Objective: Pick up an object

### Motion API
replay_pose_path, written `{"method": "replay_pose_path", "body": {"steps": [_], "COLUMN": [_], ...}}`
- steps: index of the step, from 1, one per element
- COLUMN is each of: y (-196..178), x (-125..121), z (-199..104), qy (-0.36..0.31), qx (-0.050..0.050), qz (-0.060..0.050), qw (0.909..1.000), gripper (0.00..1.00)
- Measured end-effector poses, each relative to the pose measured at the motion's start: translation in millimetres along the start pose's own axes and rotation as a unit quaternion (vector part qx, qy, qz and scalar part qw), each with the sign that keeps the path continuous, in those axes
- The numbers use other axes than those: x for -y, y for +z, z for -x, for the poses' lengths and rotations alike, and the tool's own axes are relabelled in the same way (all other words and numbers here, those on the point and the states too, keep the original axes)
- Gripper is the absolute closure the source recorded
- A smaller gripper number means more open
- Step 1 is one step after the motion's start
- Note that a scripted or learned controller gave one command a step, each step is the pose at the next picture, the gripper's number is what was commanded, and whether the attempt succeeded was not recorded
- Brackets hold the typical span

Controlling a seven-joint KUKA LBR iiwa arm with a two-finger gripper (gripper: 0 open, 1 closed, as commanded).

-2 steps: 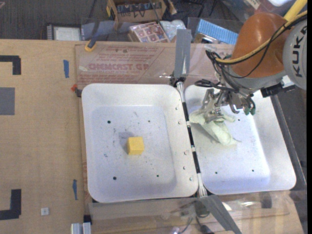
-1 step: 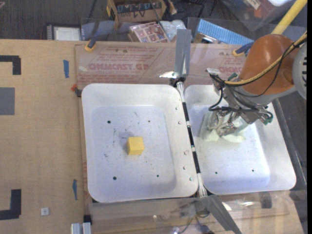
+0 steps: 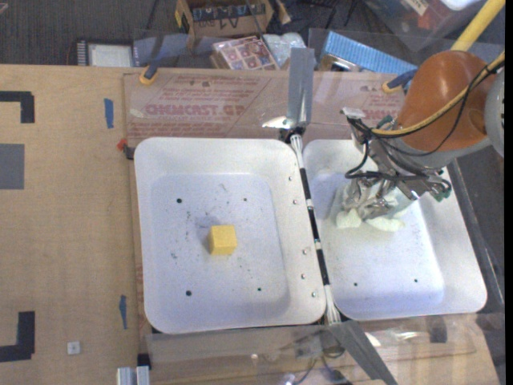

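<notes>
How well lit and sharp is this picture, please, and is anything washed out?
Camera view: even overhead light, soft shadows; the yellow block in the left bin is crisp; pale objects under the gripper nearly blend into the right bin; the clutter behind the bench is dim.

A robotics lab bench: two white bins (image 3: 298,299) sit on cardboard sheeting (image 3: 64,215) marked with blue tape (image 3: 108,112), and cables, boxes (image 3: 223,8) and clutter are heaped behind.
</notes>
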State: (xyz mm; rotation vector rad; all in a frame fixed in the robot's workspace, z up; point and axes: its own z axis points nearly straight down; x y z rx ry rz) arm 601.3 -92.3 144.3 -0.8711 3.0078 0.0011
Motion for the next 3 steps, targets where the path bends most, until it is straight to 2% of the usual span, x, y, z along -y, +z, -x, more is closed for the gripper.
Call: {"method": "replay_pose_path", "body": {"steps": [1,2,3], "y": [-17,-17,-52], "x": [12,20,-14], "z": [-59,-133,-101], "qy": [-0.182,-0.291,-0.294], "qx": [-0.003,-0.003,-0.002], "qz": [0.002,0.002,0.001], "qw": [0.9834,0.9566,0.9557], "gripper": [1.0,1.0,1.0]}}
